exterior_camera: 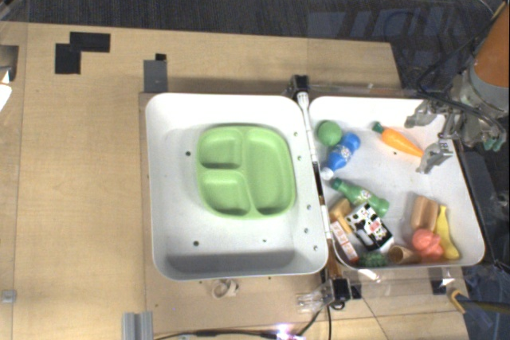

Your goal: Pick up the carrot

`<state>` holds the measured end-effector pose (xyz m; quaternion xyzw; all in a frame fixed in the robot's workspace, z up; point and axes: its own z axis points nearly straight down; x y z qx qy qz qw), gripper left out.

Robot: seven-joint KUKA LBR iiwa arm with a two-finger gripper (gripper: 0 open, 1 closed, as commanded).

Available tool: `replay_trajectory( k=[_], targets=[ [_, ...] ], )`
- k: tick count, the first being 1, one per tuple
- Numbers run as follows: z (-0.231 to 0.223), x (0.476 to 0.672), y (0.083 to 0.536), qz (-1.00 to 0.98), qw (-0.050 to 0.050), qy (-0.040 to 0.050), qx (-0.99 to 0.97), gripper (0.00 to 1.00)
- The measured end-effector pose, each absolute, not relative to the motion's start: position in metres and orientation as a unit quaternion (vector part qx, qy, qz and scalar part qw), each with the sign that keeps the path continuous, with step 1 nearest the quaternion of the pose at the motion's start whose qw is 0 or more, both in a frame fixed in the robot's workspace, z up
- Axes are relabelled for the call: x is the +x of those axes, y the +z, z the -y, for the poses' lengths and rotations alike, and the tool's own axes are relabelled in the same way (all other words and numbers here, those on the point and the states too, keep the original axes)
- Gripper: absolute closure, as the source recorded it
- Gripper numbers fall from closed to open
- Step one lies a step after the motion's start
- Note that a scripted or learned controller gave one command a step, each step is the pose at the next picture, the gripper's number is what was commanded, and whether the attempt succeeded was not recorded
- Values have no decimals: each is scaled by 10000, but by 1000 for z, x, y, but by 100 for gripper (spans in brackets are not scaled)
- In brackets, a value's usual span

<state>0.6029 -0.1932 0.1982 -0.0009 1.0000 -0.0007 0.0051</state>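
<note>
Orange carrot [400, 142] lies in right bin [470, 203] near its back wall, long axis slanting left-right, just left of empty pincer [431, 141], fingers apart.

I am reaching in from the right side, my grey arm [496, 64] showing its orange band at the upper right edge. My wrist is hanging low, with the gripper [431, 141] pointing down and to the left. My two fingers [431, 158] are standing apart, spread wide, and nothing is sitting between them.
</note>
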Motion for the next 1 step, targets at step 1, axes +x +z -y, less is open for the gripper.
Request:
replay_trajectory(
  k=[1],
  targets=[
    [202,628,90,-9972,88,-15,-743,0]
  ],
)
